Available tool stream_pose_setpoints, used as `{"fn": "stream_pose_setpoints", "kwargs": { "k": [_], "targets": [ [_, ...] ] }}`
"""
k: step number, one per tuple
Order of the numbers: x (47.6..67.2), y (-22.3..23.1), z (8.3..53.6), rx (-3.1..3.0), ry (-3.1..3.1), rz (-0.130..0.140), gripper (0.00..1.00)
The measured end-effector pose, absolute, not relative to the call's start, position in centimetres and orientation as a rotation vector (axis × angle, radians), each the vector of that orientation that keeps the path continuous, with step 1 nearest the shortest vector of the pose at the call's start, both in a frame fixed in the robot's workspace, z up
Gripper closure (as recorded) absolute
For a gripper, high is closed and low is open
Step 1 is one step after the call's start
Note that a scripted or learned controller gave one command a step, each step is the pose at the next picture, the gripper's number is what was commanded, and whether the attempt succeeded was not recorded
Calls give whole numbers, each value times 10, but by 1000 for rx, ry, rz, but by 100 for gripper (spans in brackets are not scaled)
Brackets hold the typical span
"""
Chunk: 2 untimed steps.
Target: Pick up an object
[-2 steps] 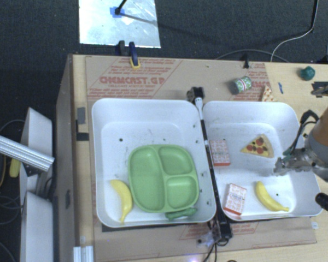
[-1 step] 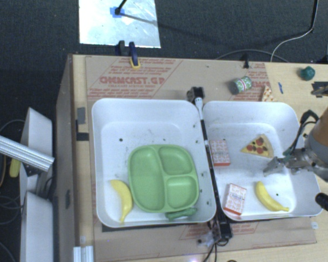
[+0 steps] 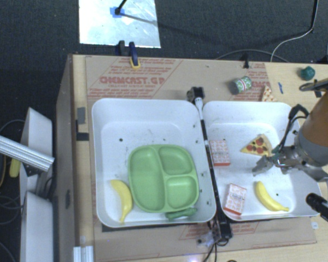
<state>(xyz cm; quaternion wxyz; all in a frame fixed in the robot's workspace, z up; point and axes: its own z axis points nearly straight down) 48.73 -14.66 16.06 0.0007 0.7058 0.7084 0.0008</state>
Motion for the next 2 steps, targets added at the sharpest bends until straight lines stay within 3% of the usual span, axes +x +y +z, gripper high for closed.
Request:
{"fn": "stream_pose_setpoints", "kwargs": {
  "k": [1, 2],
  "targets": [
    [486, -130, 119, 2219, 2224, 0, 0],
    [487, -171, 113, 2219, 2220, 0, 0]
  ]
}}
